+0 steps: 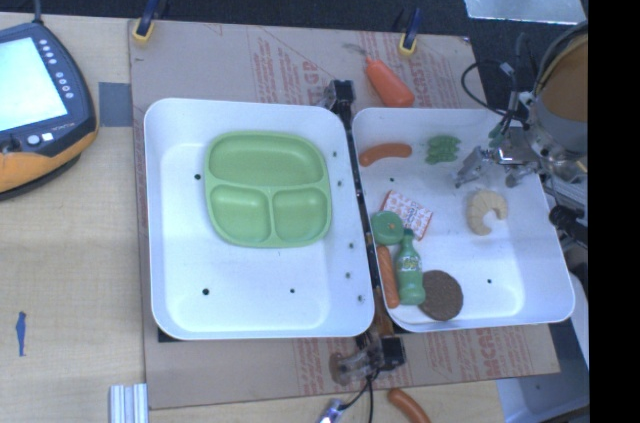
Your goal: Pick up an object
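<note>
Croissant [487,210] sits in the right bin [520,296], right of the sausage [385,153], green bottle [408,260] and broccoli [442,149]. My tool [497,161] hovers just above it, fingers spread wide, holding nothing.

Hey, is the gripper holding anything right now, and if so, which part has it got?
Nothing is held. The gripper hangs open over the right bin, above the croissant.

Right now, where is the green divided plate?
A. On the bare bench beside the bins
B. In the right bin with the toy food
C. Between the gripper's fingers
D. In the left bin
D: the green divided plate lies flat in the left bin, apart from the toy food.
</note>
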Controlling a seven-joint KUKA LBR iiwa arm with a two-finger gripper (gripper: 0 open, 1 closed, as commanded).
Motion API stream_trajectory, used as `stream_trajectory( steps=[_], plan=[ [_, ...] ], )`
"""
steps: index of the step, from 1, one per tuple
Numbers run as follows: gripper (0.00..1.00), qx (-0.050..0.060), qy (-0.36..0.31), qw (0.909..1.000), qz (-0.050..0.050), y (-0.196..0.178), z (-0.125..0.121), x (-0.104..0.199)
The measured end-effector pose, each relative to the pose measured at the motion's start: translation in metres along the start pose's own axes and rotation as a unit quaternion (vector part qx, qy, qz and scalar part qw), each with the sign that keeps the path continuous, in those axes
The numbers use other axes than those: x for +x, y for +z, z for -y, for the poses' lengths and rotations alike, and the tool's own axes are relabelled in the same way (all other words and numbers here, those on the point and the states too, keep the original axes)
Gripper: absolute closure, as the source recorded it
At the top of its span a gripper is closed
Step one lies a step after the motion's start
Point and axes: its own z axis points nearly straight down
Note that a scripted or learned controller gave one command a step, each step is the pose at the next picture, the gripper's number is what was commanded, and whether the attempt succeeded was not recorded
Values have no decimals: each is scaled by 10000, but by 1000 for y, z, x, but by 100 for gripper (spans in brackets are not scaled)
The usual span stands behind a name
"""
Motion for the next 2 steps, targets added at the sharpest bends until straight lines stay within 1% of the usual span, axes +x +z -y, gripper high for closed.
stream_trajectory(
  steps=[1, 2],
  plan=[
    [0, 6, -11, 10000, 4, 46, 32, -11],
    [100, 6, -28, 10000, 15, 35, 32, -12]
  ],
)
